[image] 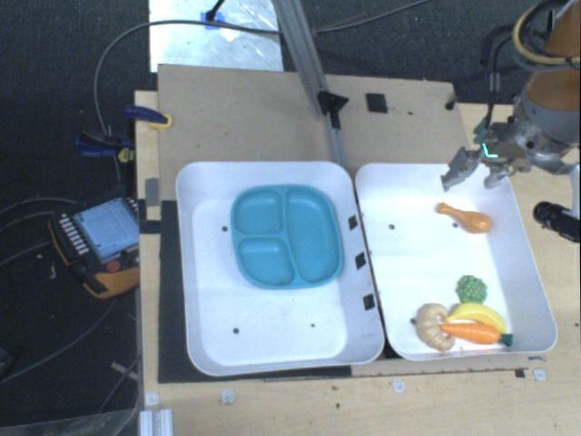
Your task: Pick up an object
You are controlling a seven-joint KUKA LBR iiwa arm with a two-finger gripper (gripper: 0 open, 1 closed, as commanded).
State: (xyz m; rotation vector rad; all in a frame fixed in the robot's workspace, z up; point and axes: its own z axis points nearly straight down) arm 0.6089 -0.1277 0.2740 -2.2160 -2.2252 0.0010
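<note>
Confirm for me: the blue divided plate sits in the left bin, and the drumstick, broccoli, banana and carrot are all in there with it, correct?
Not quite. The blue divided plate is in the left bin, but the drumstick, broccoli, banana and carrot lie in the right bin, as the camera view shows.

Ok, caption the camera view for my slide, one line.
Gripper open above the right bin, near a toy drumstick; blue divided plate in the left bin.

Open pincer (474, 171) hangs above the right bin (399, 334), near a chicken drumstick (465, 217).
</note>
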